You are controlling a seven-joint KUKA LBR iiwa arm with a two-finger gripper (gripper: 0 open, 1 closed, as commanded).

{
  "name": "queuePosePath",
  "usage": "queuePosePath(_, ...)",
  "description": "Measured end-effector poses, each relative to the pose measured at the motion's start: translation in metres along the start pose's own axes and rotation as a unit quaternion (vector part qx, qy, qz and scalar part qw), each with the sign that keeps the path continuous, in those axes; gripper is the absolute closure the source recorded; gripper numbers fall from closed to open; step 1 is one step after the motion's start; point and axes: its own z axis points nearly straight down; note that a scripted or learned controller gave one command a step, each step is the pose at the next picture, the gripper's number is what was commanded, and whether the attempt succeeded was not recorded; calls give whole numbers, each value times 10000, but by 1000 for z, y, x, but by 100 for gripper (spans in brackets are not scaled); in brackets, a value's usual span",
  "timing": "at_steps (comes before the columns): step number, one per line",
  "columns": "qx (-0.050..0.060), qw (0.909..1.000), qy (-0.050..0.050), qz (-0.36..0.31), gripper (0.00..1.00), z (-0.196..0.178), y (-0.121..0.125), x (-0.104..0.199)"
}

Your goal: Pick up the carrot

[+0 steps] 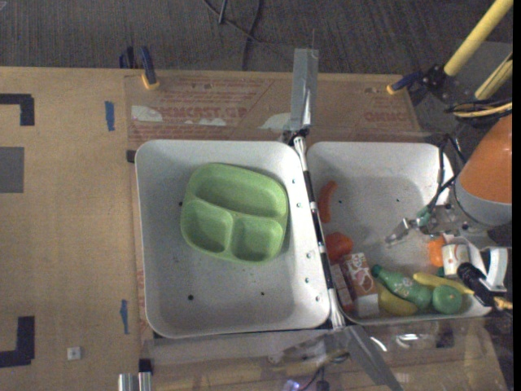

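Gripper [404, 230] sits low over the right bin [366, 157], poking in from the right side on the end of the grey arm [488, 177] with its orange band. Honestly can't tell from this angle whether it's spread or pressed together, the metal bits blur into each other.

Going from the far left: the left bin [146, 243] is well off to the gripper's left, and it has a green divided plate [234, 212] lying flat in it, three compartments, slightly rotated.

Next up is the carrot [326, 200]. It's in the right bin, lying right against the bin's left wall, to the left of the gripper and a bit further up. It's well apart from the gripper, with bare white bin floor between the two.

Just below the carrot there's a red-orange roundish thing [339, 245], left of the gripper and about level with it. Below that is a small carton [356, 271], down and to the left of the gripper.

Under the gripper, along the bin's near wall, there's a pile: a green bottle [403, 285] lying on its side, a banana [396, 302] touching it, and a green round thing [446, 298] further right. A small orange piece [437, 252] sits just right of the gripper tip, close to the wrist hardware.
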Motion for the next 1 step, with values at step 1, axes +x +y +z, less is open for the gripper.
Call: queuePosePath(1, -10, 10000, -30, 34, 0, -1, -45, 6)
